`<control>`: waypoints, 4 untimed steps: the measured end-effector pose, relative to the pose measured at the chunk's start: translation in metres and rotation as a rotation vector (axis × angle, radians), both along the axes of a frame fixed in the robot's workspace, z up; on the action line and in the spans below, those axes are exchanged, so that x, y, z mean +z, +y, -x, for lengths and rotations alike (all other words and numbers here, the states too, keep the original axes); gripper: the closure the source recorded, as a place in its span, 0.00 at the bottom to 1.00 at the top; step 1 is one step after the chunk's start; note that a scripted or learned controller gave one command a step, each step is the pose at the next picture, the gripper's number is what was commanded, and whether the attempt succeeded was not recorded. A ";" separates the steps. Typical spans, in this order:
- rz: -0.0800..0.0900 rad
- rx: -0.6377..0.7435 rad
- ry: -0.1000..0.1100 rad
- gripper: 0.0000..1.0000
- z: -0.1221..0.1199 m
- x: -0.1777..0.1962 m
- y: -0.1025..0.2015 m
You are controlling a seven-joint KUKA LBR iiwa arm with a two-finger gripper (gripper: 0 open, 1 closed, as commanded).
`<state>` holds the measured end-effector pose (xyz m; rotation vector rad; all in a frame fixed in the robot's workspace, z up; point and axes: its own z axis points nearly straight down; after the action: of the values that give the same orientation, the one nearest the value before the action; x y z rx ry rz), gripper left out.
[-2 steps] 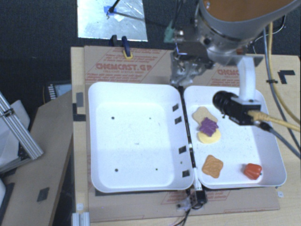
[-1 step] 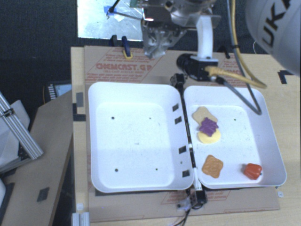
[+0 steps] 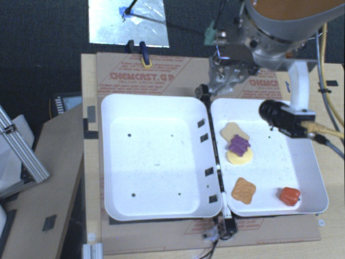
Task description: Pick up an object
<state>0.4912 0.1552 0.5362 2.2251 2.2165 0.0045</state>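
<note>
Nearest the lens, at the bottom of the right bin point(image 3: 310, 169), lie an orange waffle-shaped piece point(image 3: 243, 190) and, at about its 3 o'clock, a red block point(image 3: 289, 196). At the waffle's 12 o'clock sits a purple piece point(image 3: 239, 144) stacked on a yellow disc point(image 3: 239, 156), with a tan biscuit-like piece point(image 3: 231, 130) touching them at their 11 o'clock. The left bin point(image 3: 153, 155) holds nothing to grasp.

The gripper point(image 3: 223, 80) hangs above the bins' far rim, near the centre divider, at roughly 11 o'clock from the purple piece (its fingers are lost against the arm's body, so I cannot tell whether they are parted or closed). Nothing is seen between them.

By my judgement this is the approach step: no target reached yet. The next move calls for travel toward 5 o'clock over the right bin, then a descent onto one piece, the isolated waffle or red block being easier than the stack.
</note>
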 end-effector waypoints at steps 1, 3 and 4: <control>0.000 0.011 -0.002 1.00 -0.044 -0.001 0.060; 0.001 0.004 -0.001 1.00 -0.063 -0.001 0.079; 0.000 0.009 0.003 1.00 0.001 -0.001 0.066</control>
<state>0.4906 0.2216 0.5351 2.2167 2.2279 0.0019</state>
